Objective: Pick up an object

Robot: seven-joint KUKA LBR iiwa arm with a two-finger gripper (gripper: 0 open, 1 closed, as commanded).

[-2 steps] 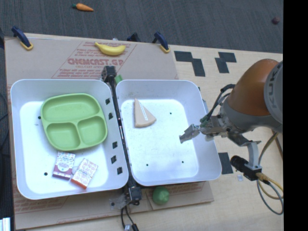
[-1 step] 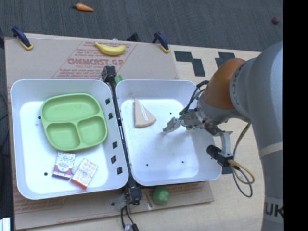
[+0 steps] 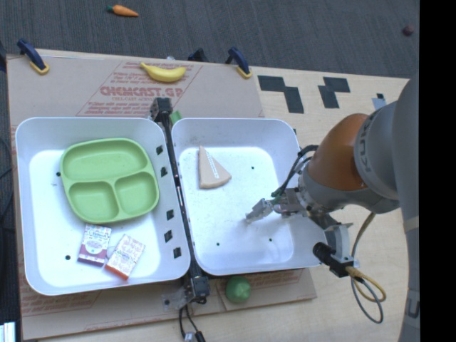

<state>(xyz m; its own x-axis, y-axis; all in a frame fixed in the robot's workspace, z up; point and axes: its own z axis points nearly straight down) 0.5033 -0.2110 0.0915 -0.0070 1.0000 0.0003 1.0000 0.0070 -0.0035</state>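
While the grey arm reached in from the right, its pincer hung low over the right bin, near that bin's middle floor; whether its fingers stood apart or together could not be told (too small and blurred).

Right bin: one tan wedge-shaped object, lying flat in the upper left part, well apart from the pincer and not held.

Left bin: one green divided tray with three compartments, resting in the upper half; two small printed packets, a dark red one and an orange-red one, side by side near the lower edge, just below the tray.

Worktop, outside the bins: one yellow banana on the printed cardboard behind the bins; one green ball just in front of the right bin; blue clamps along the far edge.

Floor beyond the worktop: one orange carrot.
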